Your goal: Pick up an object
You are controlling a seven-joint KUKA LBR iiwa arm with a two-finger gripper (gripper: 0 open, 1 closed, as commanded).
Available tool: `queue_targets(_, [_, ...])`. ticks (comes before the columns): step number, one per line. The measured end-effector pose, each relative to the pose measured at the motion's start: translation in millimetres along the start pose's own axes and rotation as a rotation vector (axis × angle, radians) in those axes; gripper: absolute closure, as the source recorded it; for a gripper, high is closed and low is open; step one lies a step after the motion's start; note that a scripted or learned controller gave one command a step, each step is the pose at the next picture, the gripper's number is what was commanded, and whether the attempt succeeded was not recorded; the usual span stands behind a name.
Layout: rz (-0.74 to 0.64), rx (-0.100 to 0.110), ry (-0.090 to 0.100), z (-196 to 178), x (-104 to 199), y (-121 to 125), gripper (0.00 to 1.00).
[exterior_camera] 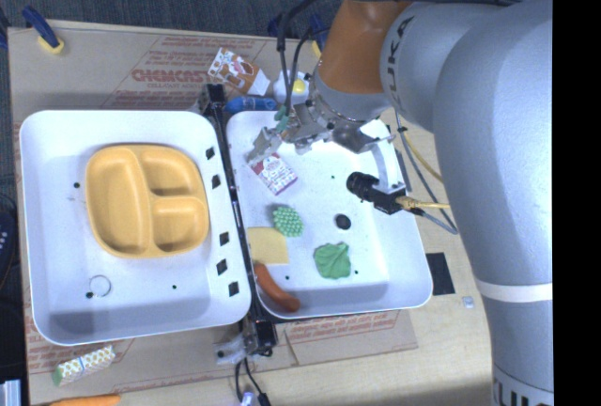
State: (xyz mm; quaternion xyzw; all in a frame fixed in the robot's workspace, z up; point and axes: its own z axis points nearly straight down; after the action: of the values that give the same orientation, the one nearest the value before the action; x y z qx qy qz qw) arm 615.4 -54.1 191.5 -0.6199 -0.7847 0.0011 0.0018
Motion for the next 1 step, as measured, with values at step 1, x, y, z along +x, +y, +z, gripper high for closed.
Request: queue_targets(1, [0.151,0.001,0.000,72.0,-46.9,-13.9,0.00])
